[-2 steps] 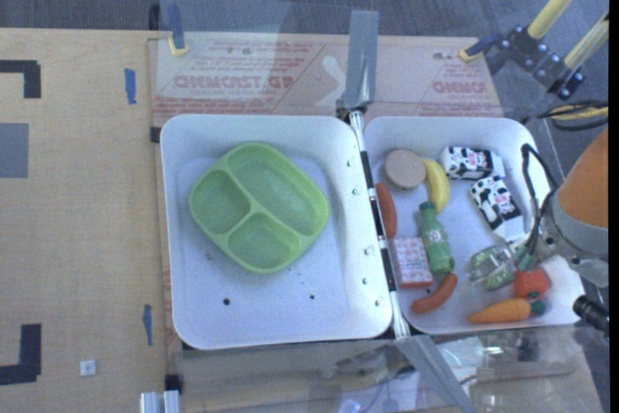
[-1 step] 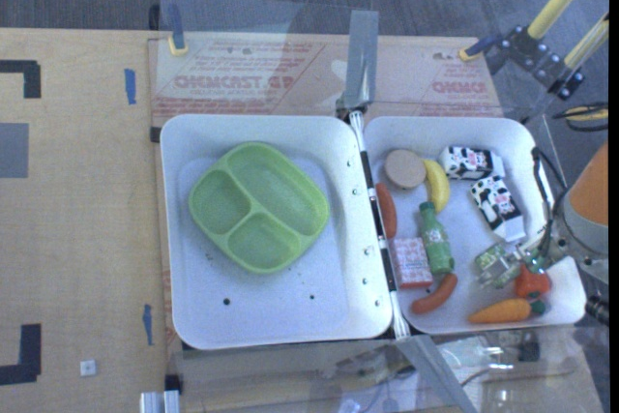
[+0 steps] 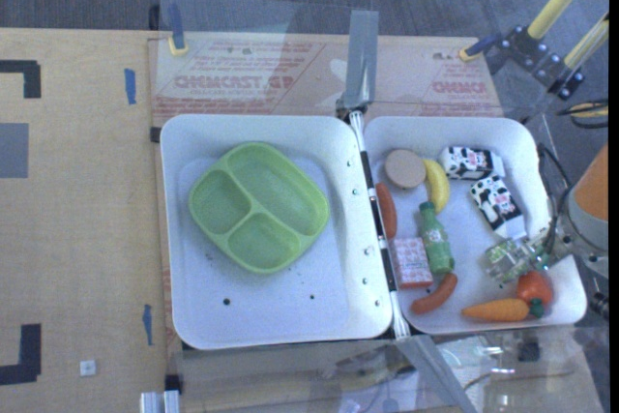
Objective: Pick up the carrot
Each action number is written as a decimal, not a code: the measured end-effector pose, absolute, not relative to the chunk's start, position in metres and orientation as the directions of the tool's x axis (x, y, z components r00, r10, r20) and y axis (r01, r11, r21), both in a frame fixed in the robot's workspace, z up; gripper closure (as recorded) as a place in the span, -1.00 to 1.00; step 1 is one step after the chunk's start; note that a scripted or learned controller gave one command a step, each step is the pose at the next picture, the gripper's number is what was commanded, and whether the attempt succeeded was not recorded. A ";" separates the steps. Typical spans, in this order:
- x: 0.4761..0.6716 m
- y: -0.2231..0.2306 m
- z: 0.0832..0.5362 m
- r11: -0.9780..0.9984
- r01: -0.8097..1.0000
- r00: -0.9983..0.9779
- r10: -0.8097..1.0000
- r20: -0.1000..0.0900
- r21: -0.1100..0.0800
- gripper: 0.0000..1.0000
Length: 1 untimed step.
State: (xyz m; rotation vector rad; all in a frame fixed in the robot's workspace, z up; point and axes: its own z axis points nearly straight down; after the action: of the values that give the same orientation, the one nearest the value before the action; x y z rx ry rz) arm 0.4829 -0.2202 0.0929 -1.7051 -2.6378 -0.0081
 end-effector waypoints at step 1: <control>0.479 -0.213 0.171 0.313 0.950 -0.313 0.950 0.003 -0.005 1.00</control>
State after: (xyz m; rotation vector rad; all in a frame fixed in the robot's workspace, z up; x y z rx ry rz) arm 0.4792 -0.2133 0.1711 -1.8385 -2.5407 0.0029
